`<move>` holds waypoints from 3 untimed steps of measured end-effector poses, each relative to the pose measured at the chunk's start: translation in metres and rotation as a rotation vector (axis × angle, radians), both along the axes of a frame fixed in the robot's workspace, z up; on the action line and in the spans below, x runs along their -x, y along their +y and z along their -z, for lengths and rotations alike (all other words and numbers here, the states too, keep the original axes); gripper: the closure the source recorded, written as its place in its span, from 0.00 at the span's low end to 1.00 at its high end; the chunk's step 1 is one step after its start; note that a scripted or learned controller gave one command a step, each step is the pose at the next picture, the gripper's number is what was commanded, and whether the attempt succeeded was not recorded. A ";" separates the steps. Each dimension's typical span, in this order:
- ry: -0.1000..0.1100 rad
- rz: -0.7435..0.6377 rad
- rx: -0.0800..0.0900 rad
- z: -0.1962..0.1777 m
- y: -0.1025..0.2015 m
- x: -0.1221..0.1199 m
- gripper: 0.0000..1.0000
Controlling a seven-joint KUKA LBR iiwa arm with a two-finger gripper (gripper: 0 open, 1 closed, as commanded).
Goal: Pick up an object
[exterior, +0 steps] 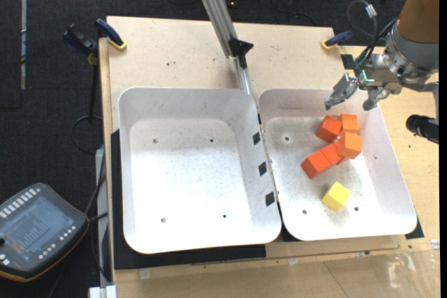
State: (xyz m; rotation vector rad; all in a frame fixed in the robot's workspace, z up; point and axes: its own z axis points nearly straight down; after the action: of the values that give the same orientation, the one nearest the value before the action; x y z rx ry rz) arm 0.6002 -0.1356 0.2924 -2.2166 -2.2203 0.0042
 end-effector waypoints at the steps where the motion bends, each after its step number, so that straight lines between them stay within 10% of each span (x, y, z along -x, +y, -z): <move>1: -0.004 0.000 0.001 -0.002 0.000 -0.001 0.00; 3: 0.002 0.002 0.000 0.113 0.001 0.016 0.00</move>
State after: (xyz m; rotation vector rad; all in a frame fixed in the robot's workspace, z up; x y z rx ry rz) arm 0.5838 -0.1345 0.1793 -2.2178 -2.2174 0.0062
